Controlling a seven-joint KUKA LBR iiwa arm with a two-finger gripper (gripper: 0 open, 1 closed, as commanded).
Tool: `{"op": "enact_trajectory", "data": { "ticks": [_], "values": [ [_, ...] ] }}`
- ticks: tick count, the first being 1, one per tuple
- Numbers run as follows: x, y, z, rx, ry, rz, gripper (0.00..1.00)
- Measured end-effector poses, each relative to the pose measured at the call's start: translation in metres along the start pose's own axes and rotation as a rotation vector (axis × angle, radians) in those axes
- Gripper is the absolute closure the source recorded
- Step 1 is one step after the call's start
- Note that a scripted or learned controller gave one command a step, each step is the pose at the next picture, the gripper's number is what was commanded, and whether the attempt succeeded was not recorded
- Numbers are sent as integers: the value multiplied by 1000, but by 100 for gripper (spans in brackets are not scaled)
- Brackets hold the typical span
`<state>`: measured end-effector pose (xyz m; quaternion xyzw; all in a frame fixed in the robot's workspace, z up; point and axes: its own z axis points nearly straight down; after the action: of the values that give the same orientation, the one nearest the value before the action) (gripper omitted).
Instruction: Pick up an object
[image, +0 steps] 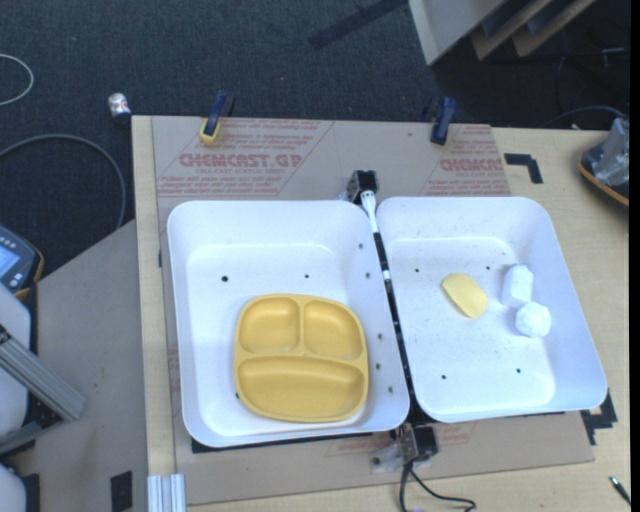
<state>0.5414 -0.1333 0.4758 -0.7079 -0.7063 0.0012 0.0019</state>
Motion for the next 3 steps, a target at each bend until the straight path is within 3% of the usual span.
{"op": "enact_trajectory", "data": {
  "ticks": [1, 2, 3],
  "values": [
    [-22, 52, 20, -7, -4, -1, 100],
    [-32, 38, 47, 1, -1, 0, 100],
    [87, 46, 54, -1, 3, -16, 100]
  ]
}}
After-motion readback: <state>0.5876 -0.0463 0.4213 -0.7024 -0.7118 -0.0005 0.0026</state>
